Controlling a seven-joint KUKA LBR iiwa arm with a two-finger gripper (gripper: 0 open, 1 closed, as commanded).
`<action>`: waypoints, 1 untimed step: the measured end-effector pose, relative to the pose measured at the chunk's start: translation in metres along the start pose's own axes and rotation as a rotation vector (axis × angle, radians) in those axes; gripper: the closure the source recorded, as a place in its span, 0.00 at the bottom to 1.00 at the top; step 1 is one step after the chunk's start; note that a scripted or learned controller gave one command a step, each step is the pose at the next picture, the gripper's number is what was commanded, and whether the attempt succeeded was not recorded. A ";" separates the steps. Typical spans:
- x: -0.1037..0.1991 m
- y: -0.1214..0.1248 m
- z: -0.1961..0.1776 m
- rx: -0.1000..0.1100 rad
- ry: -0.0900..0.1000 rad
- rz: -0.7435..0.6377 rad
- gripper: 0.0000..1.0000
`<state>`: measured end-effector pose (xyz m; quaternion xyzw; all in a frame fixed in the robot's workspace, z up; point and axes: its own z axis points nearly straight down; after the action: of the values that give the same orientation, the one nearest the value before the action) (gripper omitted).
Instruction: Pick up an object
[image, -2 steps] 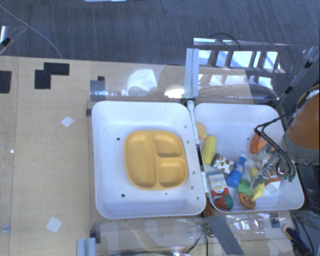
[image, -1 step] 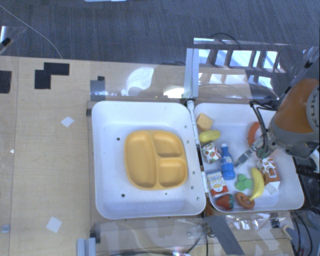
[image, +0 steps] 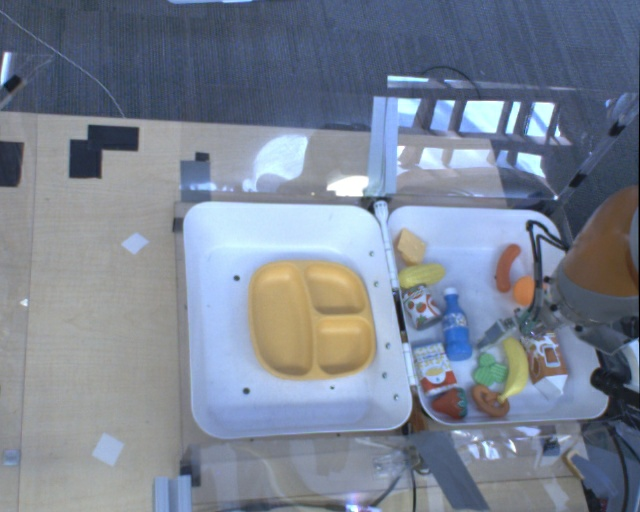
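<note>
Two shallow white plastic bins with rounded corners, side by side on the pale wood-grain bench (image: 90, 330). Left bin (image: 215, 390) holds one thing: a matte yellow plate (image: 310, 318), rounded-rectangular, three compartments. Right bin (image: 470, 225) carries the small stuff along its left and lower parts: one tan wedge block (image: 410, 245), one yellow corn cob (image: 421, 275), one blue bottle (image: 456, 326) with white cap, one curved yellow banana (image: 516, 367), one orange sausage shape (image: 507, 266), one orange ball (image: 524, 291), one red strawberry (image: 450, 403), two printed cartons (image: 433, 364). Tool (image: 520, 325) sits low over the right bin, just above the banana, between ball and banana; can't tell if it's open, closed or gripping anything.
</note>
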<state>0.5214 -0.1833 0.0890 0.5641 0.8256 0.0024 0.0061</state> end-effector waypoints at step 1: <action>-0.002 0.003 -0.014 -0.008 -0.008 -0.008 1.00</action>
<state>0.5252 -0.1837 0.1027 0.5607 0.8279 0.0034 0.0114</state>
